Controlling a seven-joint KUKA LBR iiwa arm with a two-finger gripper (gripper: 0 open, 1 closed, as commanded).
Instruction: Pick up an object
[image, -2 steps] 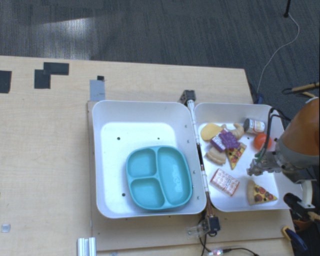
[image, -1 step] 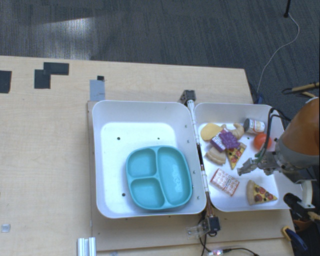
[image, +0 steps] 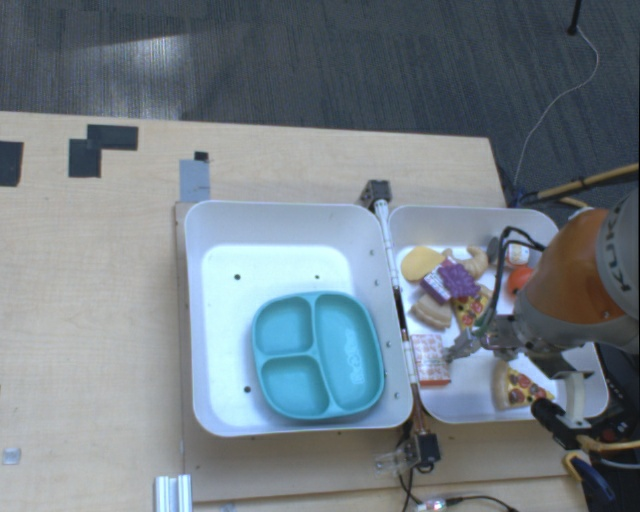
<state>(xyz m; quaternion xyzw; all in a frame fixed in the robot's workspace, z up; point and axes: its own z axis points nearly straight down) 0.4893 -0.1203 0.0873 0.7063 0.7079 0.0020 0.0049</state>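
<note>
My gripper hangs low in the right bin, below the arm's orange band. It is just right of a red-and-white packet and just below a pizza slice. Further back lie a purple toy, a yellow piece, a tan piece and a beige piece. An orange-red piece is partly hidden by the arm. A second pizza slice lies to the gripper's front right. I see nothing clearly held.
The left bin holds a blue three-part plate. A divider rail separates the bins. Cables and a connector lie at the bench's front edge, and the arm covers the right bin's far right side.
</note>
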